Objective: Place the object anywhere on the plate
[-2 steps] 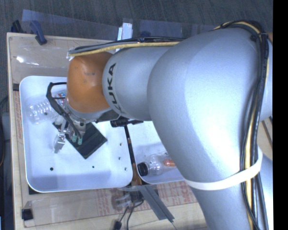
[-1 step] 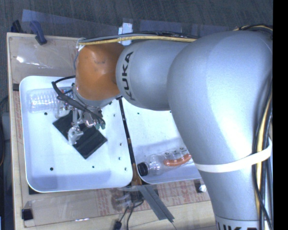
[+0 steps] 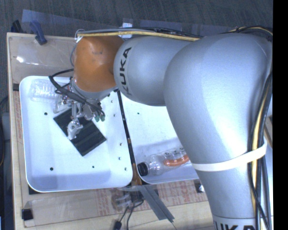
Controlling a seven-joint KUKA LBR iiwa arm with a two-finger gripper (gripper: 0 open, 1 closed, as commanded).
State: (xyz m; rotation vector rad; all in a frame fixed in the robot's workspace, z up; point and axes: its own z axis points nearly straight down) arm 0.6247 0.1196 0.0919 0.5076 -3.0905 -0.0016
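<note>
A flat black rectangular plate lies tilted in the left bin, near its middle. My gripper hangs straight over the plate's upper part, below the orange band of the wrist, and hides part of the plate. I see nothing held at the gripper. A clear plastic bottle with a black cap and orange contents lies on its side in the right bin, at its near edge. Most of the right bin is hidden behind the arm.
A crumpled clear plastic item rests in the far left corner of the left bin. A dark divider runs between the bins. The big grey arm body covers the right half of the view.
</note>
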